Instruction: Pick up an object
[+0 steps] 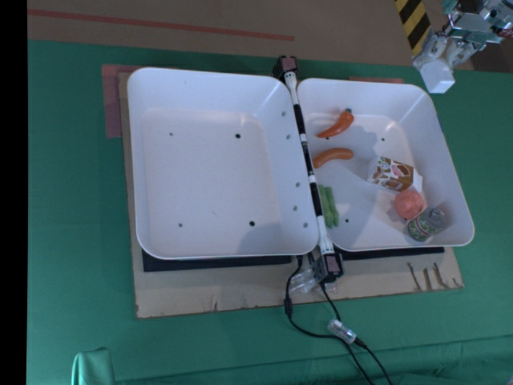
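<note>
A green-covered desk (72, 215) carries two shallow white bins set side by side on a cardboard sheet (208, 299). The left bin (200, 167) is the larger in view; the right bin (437, 147) holds a scatter of small objects. Among them, a printed carton (390, 173) lies tilted near the bin's middle right, with a pink ball (409, 204) just below it and a small round tin (425, 224) beside the ball in the near right corner. An orange sausage (332, 156) lies below an orange pepper (337, 123), and a green pod (329, 206) rests along the left wall. At the upper right, well apart from the bins, the pincer (449, 46) hangs above the desk's far edge beside a white block (438, 75); whether it is open or closed cannot be told.
</note>
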